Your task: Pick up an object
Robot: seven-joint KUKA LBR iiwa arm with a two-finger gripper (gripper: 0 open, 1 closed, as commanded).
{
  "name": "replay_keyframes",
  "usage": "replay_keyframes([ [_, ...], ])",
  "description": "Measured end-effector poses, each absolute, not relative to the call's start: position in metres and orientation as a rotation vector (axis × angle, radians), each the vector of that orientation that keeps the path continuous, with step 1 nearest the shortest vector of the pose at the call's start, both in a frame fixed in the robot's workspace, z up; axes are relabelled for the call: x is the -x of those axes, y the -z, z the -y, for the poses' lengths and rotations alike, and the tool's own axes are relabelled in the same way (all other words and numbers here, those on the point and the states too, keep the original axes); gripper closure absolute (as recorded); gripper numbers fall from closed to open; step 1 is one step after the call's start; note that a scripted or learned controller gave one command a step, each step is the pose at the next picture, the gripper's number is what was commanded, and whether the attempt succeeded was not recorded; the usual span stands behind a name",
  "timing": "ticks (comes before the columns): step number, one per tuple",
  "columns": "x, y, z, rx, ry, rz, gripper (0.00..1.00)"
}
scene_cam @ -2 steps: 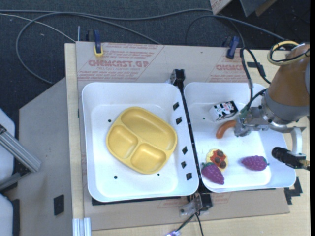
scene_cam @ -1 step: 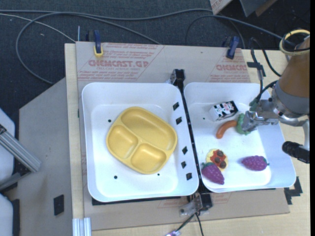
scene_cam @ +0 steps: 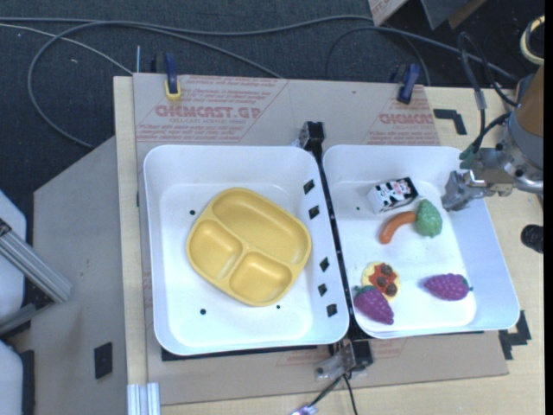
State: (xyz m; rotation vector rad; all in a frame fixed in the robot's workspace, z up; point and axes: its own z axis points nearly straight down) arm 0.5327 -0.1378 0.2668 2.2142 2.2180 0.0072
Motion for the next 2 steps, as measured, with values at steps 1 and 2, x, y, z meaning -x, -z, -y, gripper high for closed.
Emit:
replay_keyframes([
  [1, -0.547, -0.250, 0.086, -2.218, 0.000, -2.230, 1.00],
  [2, -0.559, -0.255, 0.033, -2.214, -0.004, -2.229, 1.00],
])
